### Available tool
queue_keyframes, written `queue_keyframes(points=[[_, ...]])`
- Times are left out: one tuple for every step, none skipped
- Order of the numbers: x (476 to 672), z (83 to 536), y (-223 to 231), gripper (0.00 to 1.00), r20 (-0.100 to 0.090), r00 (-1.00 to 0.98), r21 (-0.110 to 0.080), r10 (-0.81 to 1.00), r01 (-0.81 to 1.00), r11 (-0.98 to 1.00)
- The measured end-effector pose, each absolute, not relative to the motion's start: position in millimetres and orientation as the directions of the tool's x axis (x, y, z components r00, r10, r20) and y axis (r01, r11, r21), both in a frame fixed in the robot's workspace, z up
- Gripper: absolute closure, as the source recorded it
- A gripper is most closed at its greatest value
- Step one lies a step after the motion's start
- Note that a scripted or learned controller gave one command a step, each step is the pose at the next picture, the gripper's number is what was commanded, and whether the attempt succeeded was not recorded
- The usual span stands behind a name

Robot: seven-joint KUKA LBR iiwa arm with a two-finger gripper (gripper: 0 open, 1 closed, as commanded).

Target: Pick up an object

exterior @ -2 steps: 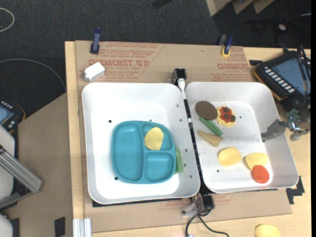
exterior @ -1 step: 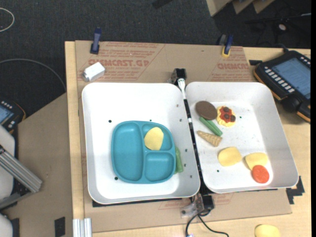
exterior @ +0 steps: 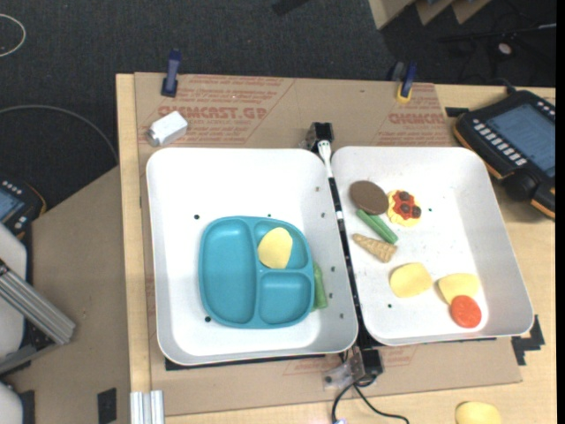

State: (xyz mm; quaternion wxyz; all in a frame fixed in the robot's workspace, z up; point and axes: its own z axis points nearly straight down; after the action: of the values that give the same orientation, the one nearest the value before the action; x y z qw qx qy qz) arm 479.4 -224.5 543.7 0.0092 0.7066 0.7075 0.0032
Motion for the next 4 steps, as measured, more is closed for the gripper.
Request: queue_keyframes(points=[[479.9, 504, -134, 0.0, 0.003, -0.01, -0.003, 1.0, 1.0, 0.01], [477.9, 342, -62, 0.0, 0.004, -0.007, -0.018, 1.0, 1.0, 0.007], [479.3, 392, -139, 0.0, -0.005, 0.007, 0.007, 1.0, 1.0, -0.007], [478.7, 545, -195, 0.0, -0.01, 0.006, 0.02, 1.0, 1.0, -0.006]])
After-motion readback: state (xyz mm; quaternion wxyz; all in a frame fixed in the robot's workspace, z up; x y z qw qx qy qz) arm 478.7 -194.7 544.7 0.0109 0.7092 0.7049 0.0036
